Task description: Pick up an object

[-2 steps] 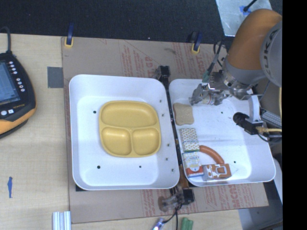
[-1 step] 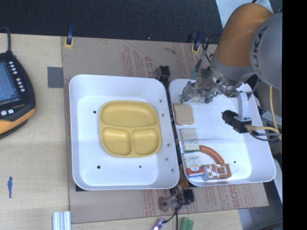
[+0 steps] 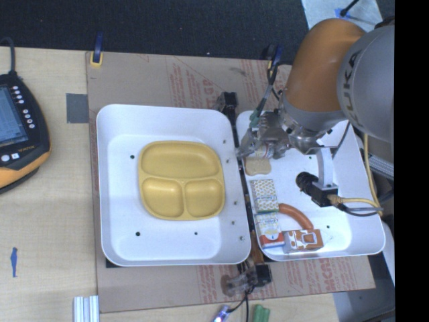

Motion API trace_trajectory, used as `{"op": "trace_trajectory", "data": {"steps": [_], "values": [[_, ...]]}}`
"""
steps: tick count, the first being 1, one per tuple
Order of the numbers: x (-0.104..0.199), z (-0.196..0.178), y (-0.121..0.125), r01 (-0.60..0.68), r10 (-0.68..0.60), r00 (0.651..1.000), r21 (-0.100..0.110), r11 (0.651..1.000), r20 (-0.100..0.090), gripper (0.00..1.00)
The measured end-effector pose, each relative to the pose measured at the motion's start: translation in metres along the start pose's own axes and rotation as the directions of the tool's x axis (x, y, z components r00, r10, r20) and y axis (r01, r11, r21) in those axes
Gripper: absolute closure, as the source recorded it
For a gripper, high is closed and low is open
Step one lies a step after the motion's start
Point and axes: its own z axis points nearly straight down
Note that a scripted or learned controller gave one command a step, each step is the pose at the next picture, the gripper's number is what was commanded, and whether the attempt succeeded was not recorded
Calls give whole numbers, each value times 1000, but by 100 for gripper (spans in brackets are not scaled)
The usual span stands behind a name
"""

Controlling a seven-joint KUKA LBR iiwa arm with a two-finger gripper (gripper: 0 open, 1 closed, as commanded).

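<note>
Hand [image 3: 263, 146] low at the left edge of the right bin [image 3: 355, 240], over a small tan piece [image 3: 257, 166]; how far it is open cannot be told, nor whether it touches the piece. Just below the piece, along the same edge: a patterned packet [image 3: 263, 194], then a small box [image 3: 269, 228]. An orange curved tube [image 3: 298, 215] lies beside them. Left bin [image 3: 114, 180] holds a yellow divided plate [image 3: 181, 180]. Both bins sit on the bench [image 3: 47, 233].
</note>
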Motion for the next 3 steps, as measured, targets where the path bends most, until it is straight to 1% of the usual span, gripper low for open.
{"op": "trace_trajectory", "data": {"steps": [1, 2, 3], "values": [[39, 2, -21, 1, -1, 1000, 1, 1000, 1, 100], [-34, -88, -22, -4, 4, 1000, -3, 1000, 0, 100], [-4, -21, -9, -1, 1, 1000, 0, 1000, 0, 100]]}}
